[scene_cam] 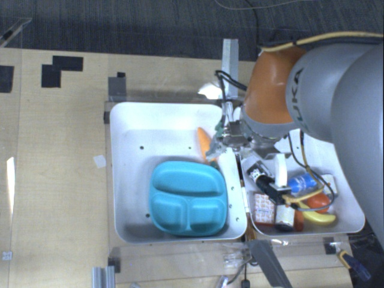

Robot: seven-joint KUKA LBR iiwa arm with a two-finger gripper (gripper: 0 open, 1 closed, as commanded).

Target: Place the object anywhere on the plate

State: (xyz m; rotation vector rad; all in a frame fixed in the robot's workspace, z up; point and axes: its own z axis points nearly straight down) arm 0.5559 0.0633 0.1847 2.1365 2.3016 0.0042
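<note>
A blue plate [186, 200] with three compartments lies in the front half of the left bin [129, 161]. An orange carrot-shaped object [204, 140] shows just beyond the plate's far right corner, close to the wall between the bins. My gripper [217, 147] is right against the carrot's right side, at the bin's right wall. The wrist hides the contact, so whether the carrot is gripped is unclear.
The right bin [351, 215] holds several items: a yellow banana [318, 218], a red tomato [317, 201], a blue bottle [303, 182] and a red-and-white packet [263, 207]. The arm's grey body covers the bin's far right part.
</note>
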